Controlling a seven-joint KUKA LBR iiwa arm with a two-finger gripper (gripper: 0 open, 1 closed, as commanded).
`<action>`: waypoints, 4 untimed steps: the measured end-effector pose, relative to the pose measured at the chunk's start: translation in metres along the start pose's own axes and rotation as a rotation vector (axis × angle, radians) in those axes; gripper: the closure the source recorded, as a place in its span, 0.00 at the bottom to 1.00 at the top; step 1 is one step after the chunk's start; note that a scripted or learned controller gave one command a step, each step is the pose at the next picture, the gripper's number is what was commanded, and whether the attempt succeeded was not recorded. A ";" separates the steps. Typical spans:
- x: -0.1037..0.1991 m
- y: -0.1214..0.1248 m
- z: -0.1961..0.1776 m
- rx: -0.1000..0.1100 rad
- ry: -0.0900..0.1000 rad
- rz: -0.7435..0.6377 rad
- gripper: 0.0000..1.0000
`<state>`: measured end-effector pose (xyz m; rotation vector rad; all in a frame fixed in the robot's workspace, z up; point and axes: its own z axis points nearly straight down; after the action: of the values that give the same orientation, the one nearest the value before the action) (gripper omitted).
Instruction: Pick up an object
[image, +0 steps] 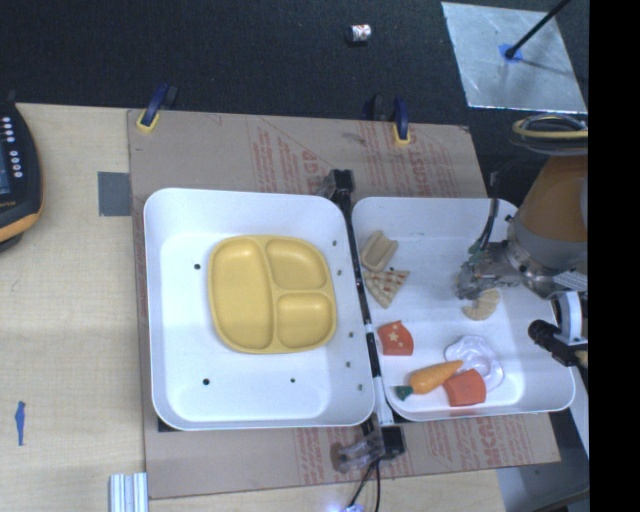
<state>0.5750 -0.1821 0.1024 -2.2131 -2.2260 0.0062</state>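
One pale beige lump (482, 304), rounded, matte, right bin (430, 222), far-right part, directly under gripper (480, 283); likely pick target. Grip state: can't tell. Nearby: waffle wedge (386, 286), tan piece (377, 250), red chunk (396, 339), carrot (436, 377), clear plastic item (478, 354). Left bin (170, 300): yellow sectioned tray (271, 293), smooth plastic.

A yellow three-compartment plastic tray (271, 293) lay in the left white bin (170, 300). Both bins sat on a brown cardboard sheet (280, 155) held by blue-and-yellow clamps (155, 107) on the wooden counter (60, 340).
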 end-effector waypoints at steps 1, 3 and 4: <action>-0.032 -0.043 -0.083 -0.006 -0.001 0.006 1.00; -0.004 0.002 0.015 0.001 0.002 -0.003 0.00; -0.006 0.001 0.000 0.000 0.000 -0.001 1.00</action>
<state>0.5761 -0.1885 0.1027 -2.2118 -2.2272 0.0057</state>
